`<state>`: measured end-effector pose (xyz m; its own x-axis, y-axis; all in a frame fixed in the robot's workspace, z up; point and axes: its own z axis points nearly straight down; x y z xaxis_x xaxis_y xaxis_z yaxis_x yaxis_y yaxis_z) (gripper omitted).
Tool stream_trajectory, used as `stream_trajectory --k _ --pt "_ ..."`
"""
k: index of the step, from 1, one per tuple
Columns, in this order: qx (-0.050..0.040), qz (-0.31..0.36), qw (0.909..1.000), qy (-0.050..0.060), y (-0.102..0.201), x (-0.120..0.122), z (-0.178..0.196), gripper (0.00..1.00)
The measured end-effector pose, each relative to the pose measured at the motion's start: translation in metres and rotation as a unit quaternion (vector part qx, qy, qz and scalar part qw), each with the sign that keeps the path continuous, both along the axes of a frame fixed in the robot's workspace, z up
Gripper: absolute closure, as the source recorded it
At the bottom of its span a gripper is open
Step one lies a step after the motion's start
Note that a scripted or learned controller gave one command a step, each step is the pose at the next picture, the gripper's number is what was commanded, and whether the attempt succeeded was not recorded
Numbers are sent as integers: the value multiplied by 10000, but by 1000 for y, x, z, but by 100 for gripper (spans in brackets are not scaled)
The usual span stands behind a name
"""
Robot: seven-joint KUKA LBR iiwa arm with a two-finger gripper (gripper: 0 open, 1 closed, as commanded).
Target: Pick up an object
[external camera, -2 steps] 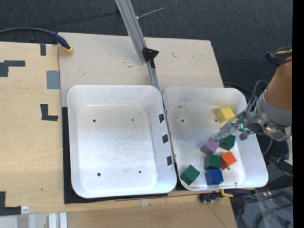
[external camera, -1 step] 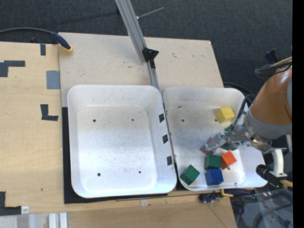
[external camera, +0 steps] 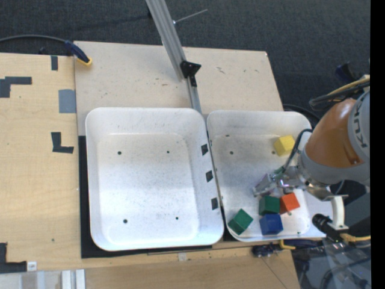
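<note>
Over right bin (external camera: 240,125): tool (external camera: 269,184) low, just above dark green block (external camera: 270,205); finger state unclear. Orange block (external camera: 290,202), blue block (external camera: 271,223), green block (external camera: 241,220) nearby; yellow block (external camera: 284,144) apart.

A robotics lab or test cell is shown, not a home or shop. A plain plywood bench (external camera: 150,77) is set on dark grey carpet (external camera: 289,17), and its top is marked with scuffs and tape patches (external camera: 67,100). Two white bins (external camera: 147,116) are placed side by side on a black mat (external camera: 82,209). An aluminium rail (external camera: 163,26) is mounted slantwise over the bench. An industrial arm (external camera: 337,143) with an orange band is stationed at the right, and loose cables (external camera: 36,39) are seen along the edges. Small coloured blocks (external camera: 271,223) are laid out as test pieces.
</note>
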<state>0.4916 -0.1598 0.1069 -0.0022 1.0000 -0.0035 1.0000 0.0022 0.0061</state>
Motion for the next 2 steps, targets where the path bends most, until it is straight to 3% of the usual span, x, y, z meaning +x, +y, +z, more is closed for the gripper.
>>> stream_trajectory --k 1,2 --pt "6 4 10000 11 1 2 -15 0" --pt "14 3 10000 18 1 1 -5 100"
